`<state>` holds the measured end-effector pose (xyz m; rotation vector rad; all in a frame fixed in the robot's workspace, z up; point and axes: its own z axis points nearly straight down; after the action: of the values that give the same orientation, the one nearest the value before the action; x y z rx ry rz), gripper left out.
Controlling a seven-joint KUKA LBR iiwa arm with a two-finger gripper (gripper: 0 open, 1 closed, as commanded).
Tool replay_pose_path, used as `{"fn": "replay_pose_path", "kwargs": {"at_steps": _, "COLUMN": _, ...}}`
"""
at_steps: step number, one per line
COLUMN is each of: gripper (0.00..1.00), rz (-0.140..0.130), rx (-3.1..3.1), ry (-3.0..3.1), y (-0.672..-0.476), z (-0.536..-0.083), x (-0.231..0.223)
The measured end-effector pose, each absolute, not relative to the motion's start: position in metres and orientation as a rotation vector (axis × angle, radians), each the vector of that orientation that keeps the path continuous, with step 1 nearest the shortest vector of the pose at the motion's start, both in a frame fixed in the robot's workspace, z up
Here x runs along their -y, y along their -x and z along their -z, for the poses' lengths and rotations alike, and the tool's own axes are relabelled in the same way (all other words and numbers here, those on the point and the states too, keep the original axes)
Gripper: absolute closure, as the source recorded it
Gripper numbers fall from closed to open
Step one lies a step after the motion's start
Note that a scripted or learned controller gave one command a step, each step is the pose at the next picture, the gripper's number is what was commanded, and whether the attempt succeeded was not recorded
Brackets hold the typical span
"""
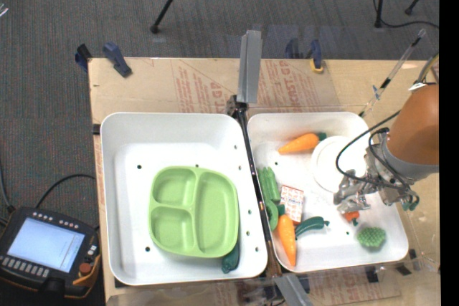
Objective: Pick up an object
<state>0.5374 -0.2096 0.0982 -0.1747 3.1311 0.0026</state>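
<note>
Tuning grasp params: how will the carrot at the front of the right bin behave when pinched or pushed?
The carrot looks like stiff, light toy plastic, so it probably won't flex. Its round, tapered body may roll or slip toward the tip. It lies beside the bin wall, leaving little room there.

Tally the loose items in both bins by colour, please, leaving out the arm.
Green: 5: divided tray, long pod, dark pepper, leafy piece, dark piece by the tray
Orange: 2 carrots
White: 1 plate
Patterned: 1 small packet
Total: 9
</note>
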Motion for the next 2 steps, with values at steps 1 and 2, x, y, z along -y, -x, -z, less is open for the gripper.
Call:
{"fn": "replay_pose_path", "kwargs": {"at_steps": 1, "gripper": 0.00, "rz": -0.002, "rx": -3.131, "ry": 0.177, "y": -0.538, "z": -0.098, "x": 0.209}}
{"fn": "replay_pose_path", "kwargs": {"at_steps": 2, "gripper": 0.00, "rz": -0.001, "rx": -3.130, "ry": 0.201, "y": -0.555, "z": -0.090, "x": 0.214}}
